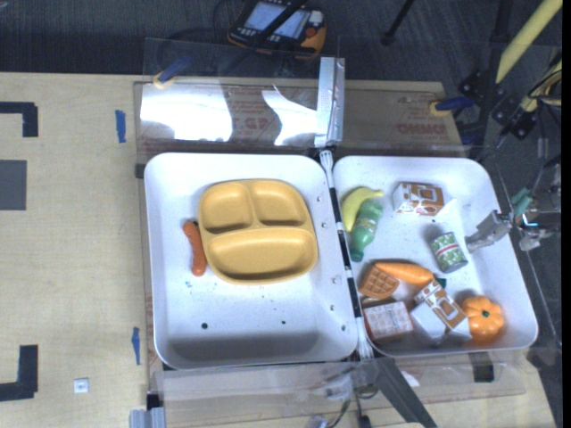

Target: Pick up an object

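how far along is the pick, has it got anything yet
Nothing looks picked yet. The end effector sits at the right bin's right edge, with no item visibly between its fingers. The nearest item, a small green-labelled can, lies in the bin just left of it. The pumpkin, banana and cartons also lie in the bin. Left: close on one item and lift.

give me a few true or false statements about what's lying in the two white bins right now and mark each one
1. The yellow divided tray lies in the left bin. True.
2. The orange pumpkin sits in the left bin. False: it is in the right bin, near its front right corner.
3. A banana lies by the right bin's left wall. True.
4. The hot dog rests on the tray. False: it lies on the bin floor beside the tray's left edge.
5. The gripper is over the left bin. False: it is over the right bin.
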Robot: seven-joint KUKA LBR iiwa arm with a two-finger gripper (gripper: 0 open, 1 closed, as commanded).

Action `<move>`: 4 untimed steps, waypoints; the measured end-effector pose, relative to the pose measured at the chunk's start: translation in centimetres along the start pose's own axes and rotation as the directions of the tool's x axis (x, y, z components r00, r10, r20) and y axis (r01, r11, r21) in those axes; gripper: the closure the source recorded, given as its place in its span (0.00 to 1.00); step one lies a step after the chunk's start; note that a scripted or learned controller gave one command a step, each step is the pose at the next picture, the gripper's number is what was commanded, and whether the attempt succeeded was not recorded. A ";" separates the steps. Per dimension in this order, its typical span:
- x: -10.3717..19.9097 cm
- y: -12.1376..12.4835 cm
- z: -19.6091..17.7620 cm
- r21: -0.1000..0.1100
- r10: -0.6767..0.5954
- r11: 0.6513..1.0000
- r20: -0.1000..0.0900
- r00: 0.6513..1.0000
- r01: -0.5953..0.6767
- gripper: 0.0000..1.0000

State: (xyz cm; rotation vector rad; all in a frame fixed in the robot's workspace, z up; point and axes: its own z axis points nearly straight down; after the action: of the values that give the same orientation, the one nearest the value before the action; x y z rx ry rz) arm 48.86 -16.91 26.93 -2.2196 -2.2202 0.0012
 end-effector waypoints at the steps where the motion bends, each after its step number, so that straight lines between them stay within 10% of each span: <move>1: 1.8 4.9 18.2 -0.003 0.157 0.988 0.000 0.988 -0.157 0.00; 2: 1.7 4.9 17.1 -0.006 0.161 0.987 0.001 0.987 -0.161 1.00; 3: -0.2 6.7 18.2 -0.006 0.114 0.993 0.000 0.993 -0.114 1.00; 4: 3.5 7.2 8.2 -0.002 0.051 0.999 0.001 0.999 -0.051 1.00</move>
State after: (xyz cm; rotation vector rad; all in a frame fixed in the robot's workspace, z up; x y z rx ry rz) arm 56.01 -13.40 18.75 -2.2779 -2.1641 0.0003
